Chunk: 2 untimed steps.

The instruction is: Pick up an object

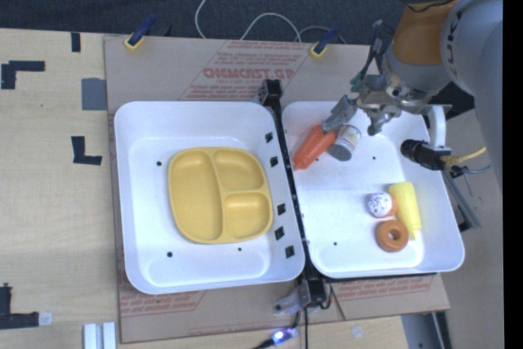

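The gripper (359, 114) hovers at the right bin's (441, 257) far edge; finger state unclear. An orange carrot (312, 145) lies just left, angled toward the divider.

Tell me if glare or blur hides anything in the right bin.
Camera view: even, soft lighting; the right bin shows mild sheen, no washout. The carrot, doughnut and corn cob read clearly. The hand looks slightly soft.

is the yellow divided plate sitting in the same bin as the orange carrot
No, the yellow divided plastic plate lies in the left white bin; the orange toy carrot lies in the right one.
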Each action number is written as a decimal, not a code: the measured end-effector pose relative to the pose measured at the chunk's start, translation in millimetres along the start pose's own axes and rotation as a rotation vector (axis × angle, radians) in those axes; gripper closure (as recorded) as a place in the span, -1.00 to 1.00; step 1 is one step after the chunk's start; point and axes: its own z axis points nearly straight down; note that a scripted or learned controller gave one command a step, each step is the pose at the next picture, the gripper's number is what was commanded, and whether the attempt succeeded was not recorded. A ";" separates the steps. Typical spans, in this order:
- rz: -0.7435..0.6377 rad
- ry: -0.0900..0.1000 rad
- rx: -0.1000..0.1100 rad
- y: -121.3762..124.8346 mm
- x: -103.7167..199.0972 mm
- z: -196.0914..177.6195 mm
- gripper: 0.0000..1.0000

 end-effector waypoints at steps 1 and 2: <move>-0.003 -0.002 -0.013 2.8 0.1 -7.6 -1.00; -0.003 -0.002 -0.008 7.1 2.3 56.2 -1.00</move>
